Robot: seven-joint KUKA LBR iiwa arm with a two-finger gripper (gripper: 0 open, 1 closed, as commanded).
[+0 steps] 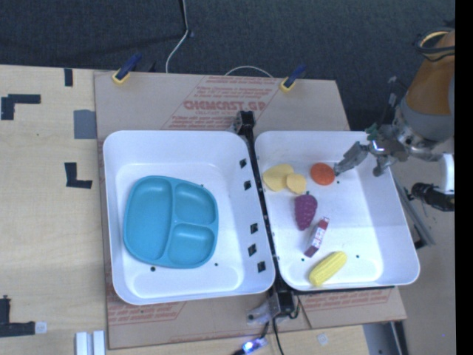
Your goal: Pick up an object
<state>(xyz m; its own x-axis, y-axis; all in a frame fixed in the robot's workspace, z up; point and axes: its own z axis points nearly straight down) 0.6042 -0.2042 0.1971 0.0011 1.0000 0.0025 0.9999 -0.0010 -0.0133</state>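
Camera view, slanted down: arm cut off at right edge, tool (353,159) low over right bin (384,220), fingers too small and blurred to tell apart from together. Just left of tool, orange round toy (322,173); then yellow pieces (284,178), purple grapes (305,209), small red packet (318,236), corn (327,267). Bare room along bin's right half. Left bin (118,154) carrying blue divided plate (171,221). Cardboard (222,102) over wooden tabletop (44,220).

Grey arm (429,128), orange band, dark grey gripper (346,163)
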